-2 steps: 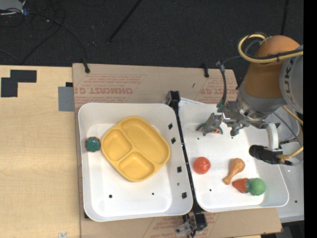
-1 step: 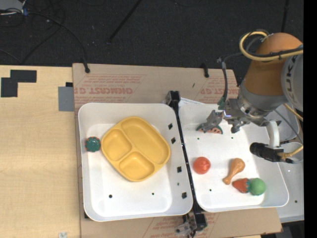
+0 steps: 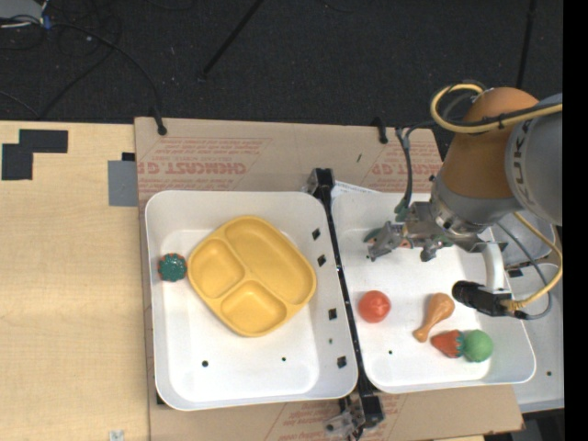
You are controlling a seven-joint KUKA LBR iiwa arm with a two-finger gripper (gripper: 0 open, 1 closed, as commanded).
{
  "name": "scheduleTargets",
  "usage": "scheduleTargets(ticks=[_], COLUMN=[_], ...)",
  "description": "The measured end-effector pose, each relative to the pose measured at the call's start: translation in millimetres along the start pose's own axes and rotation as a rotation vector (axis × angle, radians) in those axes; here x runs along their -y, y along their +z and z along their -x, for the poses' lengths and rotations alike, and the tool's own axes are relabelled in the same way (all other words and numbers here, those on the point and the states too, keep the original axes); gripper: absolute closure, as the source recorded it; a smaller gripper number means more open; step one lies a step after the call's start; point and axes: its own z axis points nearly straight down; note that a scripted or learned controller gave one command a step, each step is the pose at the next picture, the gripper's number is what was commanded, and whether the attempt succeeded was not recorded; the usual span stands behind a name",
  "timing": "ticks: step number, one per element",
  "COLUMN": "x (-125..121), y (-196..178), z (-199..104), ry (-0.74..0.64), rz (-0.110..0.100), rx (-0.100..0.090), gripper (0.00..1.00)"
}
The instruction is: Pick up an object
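My gripper (image 3: 402, 248) hangs over the back part of the right bin (image 3: 514, 375), open, with nothing between its fingers. Below it in this bin lie a red ball-shaped toy (image 3: 373, 306), an orange toy drumstick (image 3: 434, 315) and, at the front right, a red toy (image 3: 447, 343) touching a green ball (image 3: 477, 346). The red ball-shaped toy is the closest, a short way in front of the left fingertip. None of them touches the gripper.
The left bin (image 3: 175, 375) holds a yellow divided plate (image 3: 251, 274) and a small teal ball (image 3: 172, 267) by its left wall. A black divider (image 3: 335, 283) runs between the two bins. Brown cardboard (image 3: 230, 154) lies under both.
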Motion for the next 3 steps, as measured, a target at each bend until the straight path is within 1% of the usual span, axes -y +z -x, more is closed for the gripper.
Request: scheduleTargets(ticks=[1,2,3], x=[4.9,5.3,5.1], y=[44.7,86.7,74.6], z=[-3.3,-4.0,-2.9], ry=[0.000,0.001,0.004], rz=[-0.001,0.003,0.003], rx=[-0.001,0.000,0.000], gripper=[0.00,0.00,1.00])
